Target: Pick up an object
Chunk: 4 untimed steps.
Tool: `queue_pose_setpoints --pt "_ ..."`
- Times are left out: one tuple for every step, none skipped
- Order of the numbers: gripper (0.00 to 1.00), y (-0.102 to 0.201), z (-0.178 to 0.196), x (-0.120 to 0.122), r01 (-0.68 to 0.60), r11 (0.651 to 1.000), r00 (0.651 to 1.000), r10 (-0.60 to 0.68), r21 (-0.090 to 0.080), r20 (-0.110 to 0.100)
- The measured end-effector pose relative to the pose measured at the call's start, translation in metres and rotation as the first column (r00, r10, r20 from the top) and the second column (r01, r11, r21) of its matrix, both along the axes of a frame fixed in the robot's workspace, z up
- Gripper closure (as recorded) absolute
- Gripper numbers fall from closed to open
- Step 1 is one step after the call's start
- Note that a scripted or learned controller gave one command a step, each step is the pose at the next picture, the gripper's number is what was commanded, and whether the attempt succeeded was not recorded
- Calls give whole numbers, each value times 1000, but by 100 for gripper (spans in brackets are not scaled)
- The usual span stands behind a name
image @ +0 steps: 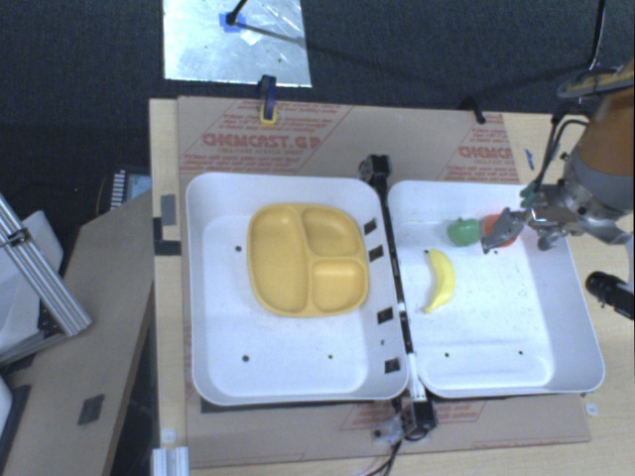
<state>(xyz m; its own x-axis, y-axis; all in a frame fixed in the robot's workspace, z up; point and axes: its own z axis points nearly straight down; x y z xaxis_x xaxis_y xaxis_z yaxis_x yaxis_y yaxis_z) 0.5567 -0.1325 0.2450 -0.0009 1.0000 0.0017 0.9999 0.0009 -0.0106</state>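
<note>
Far left on the counter (109,266): slanted aluminium rails (40,276) at the edge of view. Above, past the counter's far edge, a sheet of silvery foil (236,26) on dark carpet, with a bit of blue tape on it.

Next, the left bin (213,365), shallow and white, on brown cardboard printed in red letters. Inside it, a yellow divided tray (306,259) with three compartments, lying flat near the bin's middle. A yellow clamp (268,102) beyond the bin's far rim. Between the two bins, a dark seam with black clips (385,276).

Then the right bin (496,365), touching the left one along that seam. In its left half, a yellow banana (440,281), curved, lying flat on the white floor. Just beyond it, toward the far rim, a small green object (462,231) with something red-orange (501,238) right beside it, partly covered.

At the right, the grey arm with its orange band (607,137), reaching in over the bin. End effector (502,228) low over the red-orange thing, next to the green object; opening of its fingers impossible to make out, and nothing clearly between them.
</note>
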Motion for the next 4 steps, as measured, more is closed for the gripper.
queue_pose_setpoints --pt "0 0 6 2 -3 1000 1000 3 -2 12" --pt "0 -1 -36 0 0 1000 1000 0 -1 9" --pt "0 -9 -88 6 0 1000 1000 0 -2 8" --pt "0 -11 -129 6 0 1000 1000 0 -1 9"
